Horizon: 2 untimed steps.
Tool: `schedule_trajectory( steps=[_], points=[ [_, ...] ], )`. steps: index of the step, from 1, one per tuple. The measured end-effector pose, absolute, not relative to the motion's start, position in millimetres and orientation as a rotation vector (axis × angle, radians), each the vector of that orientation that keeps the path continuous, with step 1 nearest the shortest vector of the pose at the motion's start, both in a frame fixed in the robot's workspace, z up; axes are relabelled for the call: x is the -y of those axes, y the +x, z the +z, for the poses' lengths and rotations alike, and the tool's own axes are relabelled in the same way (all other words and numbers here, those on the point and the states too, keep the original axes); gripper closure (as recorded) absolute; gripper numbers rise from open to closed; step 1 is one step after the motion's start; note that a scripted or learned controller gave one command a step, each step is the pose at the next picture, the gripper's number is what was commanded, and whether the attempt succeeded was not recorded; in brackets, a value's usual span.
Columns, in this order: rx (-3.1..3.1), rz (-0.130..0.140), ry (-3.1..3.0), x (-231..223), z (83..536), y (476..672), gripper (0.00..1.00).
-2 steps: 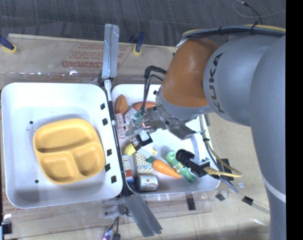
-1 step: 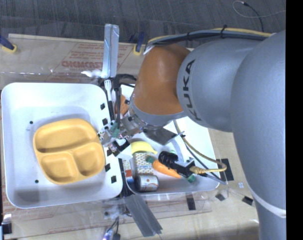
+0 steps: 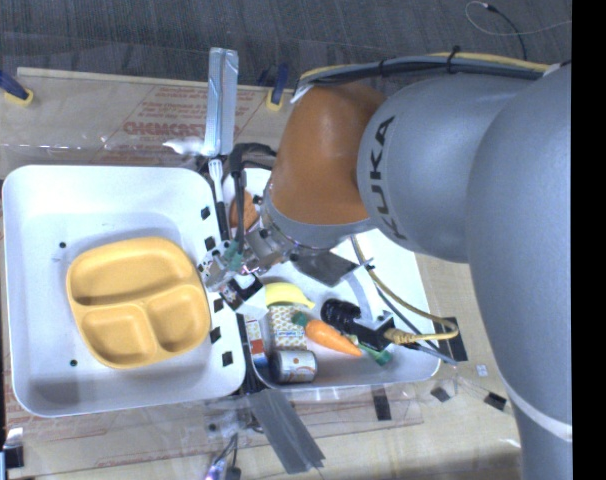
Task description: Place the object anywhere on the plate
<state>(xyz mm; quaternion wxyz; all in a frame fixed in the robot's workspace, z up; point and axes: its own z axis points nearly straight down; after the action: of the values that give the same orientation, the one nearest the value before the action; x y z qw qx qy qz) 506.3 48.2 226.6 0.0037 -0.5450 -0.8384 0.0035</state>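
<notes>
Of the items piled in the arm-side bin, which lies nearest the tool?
The yellow fruit, just beside the tool. The carrot and the can lie farther off, toward the view's bottom edge.

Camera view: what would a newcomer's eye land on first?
The huge grey arm with its orange band fills the right and centre, bending down toward the wall between the two bins. The left bin holds a yellow three-compartment plate. Under the arm, the right bin holds a tight cluster that includes a carrot and a can.
</notes>
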Motion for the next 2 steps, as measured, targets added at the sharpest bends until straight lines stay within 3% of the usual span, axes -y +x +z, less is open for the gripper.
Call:
schedule_trajectory(
  steps=[1,2],
  points=[
    [2.825,0.005,-1.369,-99.6,250.1,519.6,1.00],
    [2.825,0.005,-1.369,-99.4,250.3,519.7,0.00]
  ],
)
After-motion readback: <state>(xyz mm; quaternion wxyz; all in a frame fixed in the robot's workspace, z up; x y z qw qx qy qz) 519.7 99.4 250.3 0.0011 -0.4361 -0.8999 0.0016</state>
